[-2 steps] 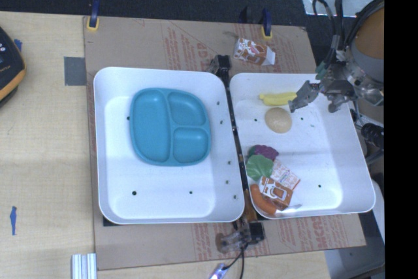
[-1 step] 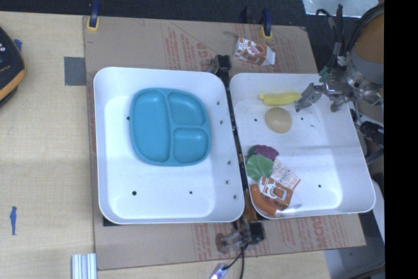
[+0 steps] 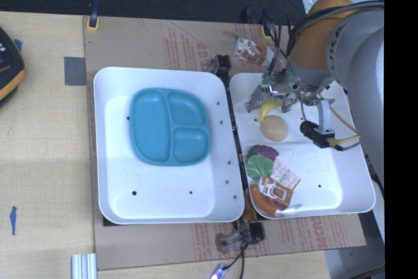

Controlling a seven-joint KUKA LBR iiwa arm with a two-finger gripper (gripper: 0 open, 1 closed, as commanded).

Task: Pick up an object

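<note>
Cardboard covers the bench under 2 white bins; the left bin (image 3: 111,199) holds a blue divided plate (image 3: 171,125). At the right bin (image 3: 346,196) the gripper (image 3: 274,98) sits low over a yellow piece (image 3: 265,112) beside a tan ball (image 3: 275,128). I cannot tell its grip state. It looks mid-reach; next it needs a firm closure and lift.

The desk (image 3: 39,160) is light wood w/ a brown cardboard sheet (image 3: 163,42) on top. Two white bins sit on the sheet, side by side: left bin (image 3: 114,193) & right bin (image 3: 339,196). A small snack packet (image 3: 250,51) lies on the sheet just behind the right bin.
</note>
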